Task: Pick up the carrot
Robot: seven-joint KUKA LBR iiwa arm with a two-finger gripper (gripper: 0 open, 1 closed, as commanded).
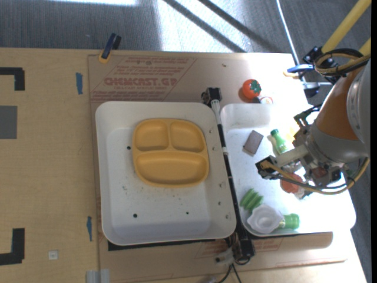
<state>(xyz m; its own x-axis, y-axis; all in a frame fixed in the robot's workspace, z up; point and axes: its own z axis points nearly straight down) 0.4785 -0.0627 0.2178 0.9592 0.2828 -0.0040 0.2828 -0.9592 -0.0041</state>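
Note:
An orange-red piece that looks like the carrot (pixel 288 186) lies in the right bin (pixel 235 115), mostly hidden under the arm's hardware. The gripper (pixel 301 178) hangs low right over it, at the end of the grey arm with the orange band (pixel 334 119) that comes in from the right. Whether it touches the carrot cannot be told.
In the right bin also lie a grey block (pixel 254 142), a small green bottle (pixel 277 140), a green ridged piece (pixel 251 199), a clear cup (pixel 264 220) and a green item (pixel 291 220). A yellow divided plate (pixel 171 152) sits in the left bin (pixel 112 175). A tomato (pixel 250 89) rests on the bench behind.

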